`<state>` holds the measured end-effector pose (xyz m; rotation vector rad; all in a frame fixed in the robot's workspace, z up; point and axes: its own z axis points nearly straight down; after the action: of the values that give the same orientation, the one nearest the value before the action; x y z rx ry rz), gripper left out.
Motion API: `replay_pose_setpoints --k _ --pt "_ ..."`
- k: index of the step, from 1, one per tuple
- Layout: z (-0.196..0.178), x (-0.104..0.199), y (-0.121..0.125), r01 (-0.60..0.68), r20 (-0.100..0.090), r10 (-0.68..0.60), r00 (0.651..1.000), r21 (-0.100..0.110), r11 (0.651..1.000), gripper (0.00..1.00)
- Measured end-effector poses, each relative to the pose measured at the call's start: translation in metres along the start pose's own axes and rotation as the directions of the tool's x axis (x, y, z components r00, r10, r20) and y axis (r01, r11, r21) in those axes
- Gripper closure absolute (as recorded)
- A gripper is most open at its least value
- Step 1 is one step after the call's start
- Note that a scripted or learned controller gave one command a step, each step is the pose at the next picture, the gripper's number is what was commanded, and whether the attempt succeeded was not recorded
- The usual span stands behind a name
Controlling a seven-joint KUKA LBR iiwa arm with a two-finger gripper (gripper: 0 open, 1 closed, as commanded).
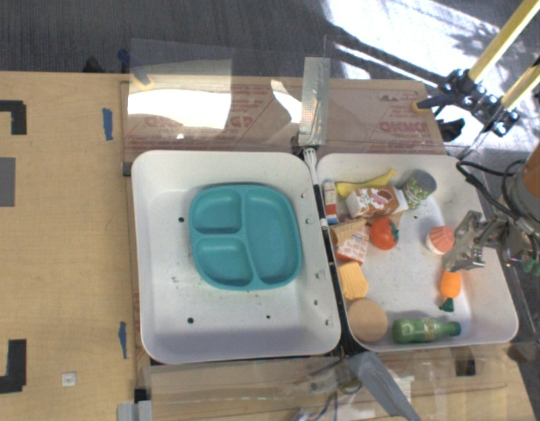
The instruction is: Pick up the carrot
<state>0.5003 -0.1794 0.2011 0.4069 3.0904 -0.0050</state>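
In the camera view the carrot (pixel 451 286) lies in the lower right of the frame, on the floor of the right-hand bin (pixel 502 323), a small orange toy with a green top pointing down-frame; the gripper (pixel 470 246) hangs just above it in the picture, its metal fingers over the bin, and whether the jaws are spread or pressed together I cannot tell. It is probably light, hard, smooth plastic that could skid or roll, so a pinch across the thick orange middle looks safest.

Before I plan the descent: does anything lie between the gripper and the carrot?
Nothing does. In the camera view the gripper sits just above the carrot in the right bin, with a short stretch of bare white floor between.
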Motion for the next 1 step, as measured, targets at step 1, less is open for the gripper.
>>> replay_pose_setpoints --k 1 --pt "-0.0110 -0.0025 0.0004 0.001 0.009 -0.001 1.000 0.000 1.000 1.00"
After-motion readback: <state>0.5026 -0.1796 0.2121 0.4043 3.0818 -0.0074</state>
